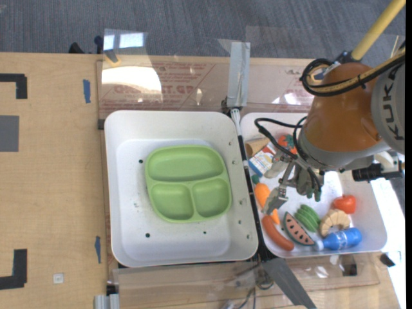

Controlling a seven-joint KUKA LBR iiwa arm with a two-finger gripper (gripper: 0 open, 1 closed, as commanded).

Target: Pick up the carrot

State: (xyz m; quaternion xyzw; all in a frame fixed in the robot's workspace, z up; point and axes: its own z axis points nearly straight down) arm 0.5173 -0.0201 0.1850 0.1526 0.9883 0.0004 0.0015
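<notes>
The orange carrot (261,192) lies at the left side of the right bin (380,227), close to the wall between the two bins. My gripper (293,192) hangs over that bin just right of the carrot, and its left finger (277,197) reaches down beside the carrot's lower end. The fingers stand apart, open, with nothing between them. The grey and orange wrist covers the upper middle of the bin.
The left bin (122,172) holds a green divided plate (188,183). Around the carrot lie a red sausage (277,235), a watermelon slice (298,230), a green vegetable (308,216), a tomato (345,204), a blue bottle (342,239) and a small box (261,162).
</notes>
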